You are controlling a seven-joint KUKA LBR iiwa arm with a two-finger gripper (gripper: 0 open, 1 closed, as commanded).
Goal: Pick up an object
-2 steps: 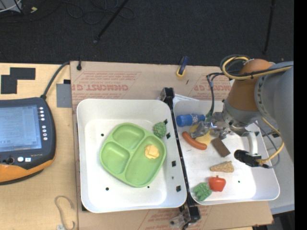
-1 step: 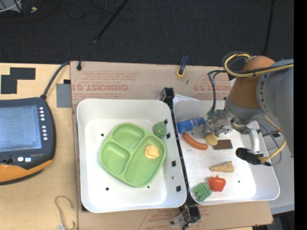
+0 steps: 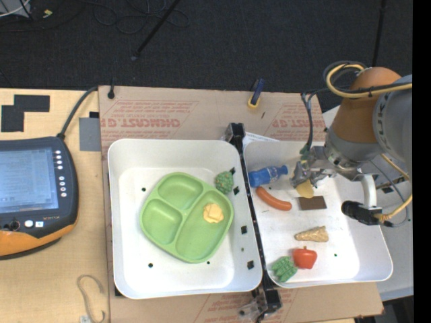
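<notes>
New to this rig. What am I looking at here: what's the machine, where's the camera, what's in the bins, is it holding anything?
It is one picture from a fixed camera above the bench, looking down at a slant. The machine is a single grey robot arm with an orange band, reaching in from the right. Its gripper hangs low over the right bin, just above a small yellow block; whether anything is held between its fingers cannot be made out here.

The right bin also has a blue bottle, a sausage, a dark brown square, a tan wedge, a red tomato and a green leafy piece, all toy food by the look of it.

The left bin holds a green divided plate with a yellow lump in one section and a piece of broccoli at its edge. A handheld control screen lies at the far left.
</notes>
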